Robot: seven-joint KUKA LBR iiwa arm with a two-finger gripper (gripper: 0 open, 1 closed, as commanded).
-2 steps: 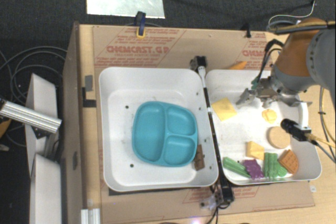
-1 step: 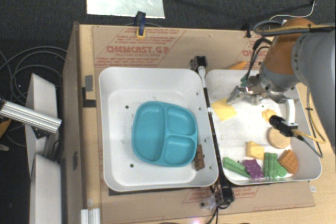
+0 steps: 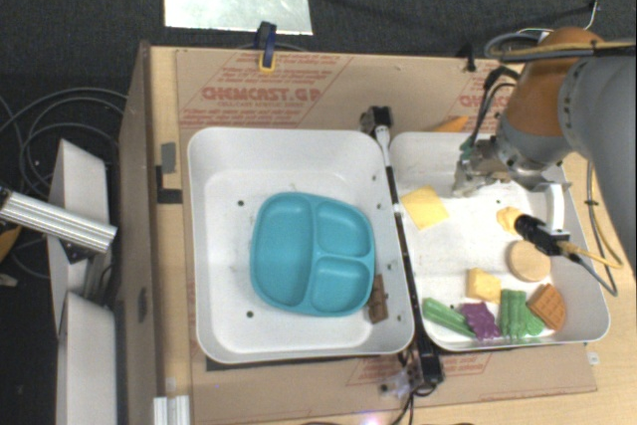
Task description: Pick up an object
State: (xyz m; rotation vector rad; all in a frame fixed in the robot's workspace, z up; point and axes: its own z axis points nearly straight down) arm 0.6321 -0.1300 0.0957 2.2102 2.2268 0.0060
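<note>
Over the right bin (image 3: 587, 314), the gripper (image 3: 476, 166) is hanging near the 11 o'clock corner, its state hidden, cannot tell. Yellow block (image 3: 425, 208) is lying just at 7 o'clock from it. Toy foods are clustering at 5 o'clock. Left bin (image 3: 214, 214) is holding a blue divided plate (image 3: 312, 254).

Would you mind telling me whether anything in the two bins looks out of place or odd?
One thing: a small brown piece sits wedged at the left bin's right wall, beside the teal divided plate, apart from the toy foods clustered in the right bin.
</note>
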